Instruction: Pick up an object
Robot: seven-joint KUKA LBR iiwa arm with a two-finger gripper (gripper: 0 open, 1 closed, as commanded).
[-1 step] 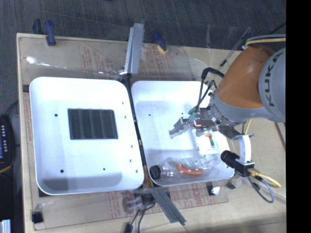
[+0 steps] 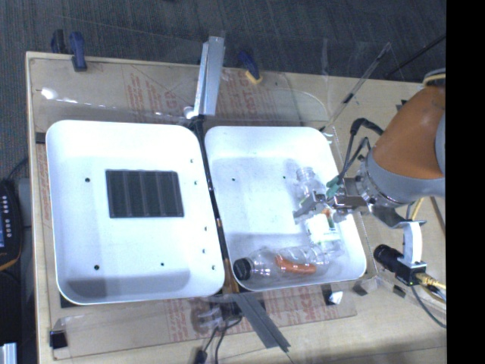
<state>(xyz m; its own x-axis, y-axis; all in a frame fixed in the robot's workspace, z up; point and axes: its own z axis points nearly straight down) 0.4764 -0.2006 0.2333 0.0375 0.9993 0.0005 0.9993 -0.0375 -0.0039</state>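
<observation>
A grey KUKA arm (image 2: 405,154) w/ an orange band reaches across the right-hand rim of the right bin (image 2: 250,203), its jaws (image 2: 322,202) low over that bin's right side. Whether the jaws are open or shut can't be told from this angle; no item can be seen clamped between them.

Inside the right bin, a clear plastic bottle (image 2: 306,180) lies just beside the jaws, toward the bin's far right corner. A second clear item w/ a green-and-orange label (image 2: 326,230) lies just below the jaws, near the bin's right wall. Along the bin's near wall lies a clear bottle w/ a black cap (image 2: 261,265), and touching it on the right, an orange item (image 2: 295,265) in clear wrap.

The left bin (image 2: 76,203), touching the right bin along a dark divider, holds a dark ribbed rectangular panel (image 2: 144,193) at approx. its centre. Both bins sit on the bench (image 2: 114,89), w/ blue clamps (image 2: 77,50) along the far edge, well apart from the right bin.
</observation>
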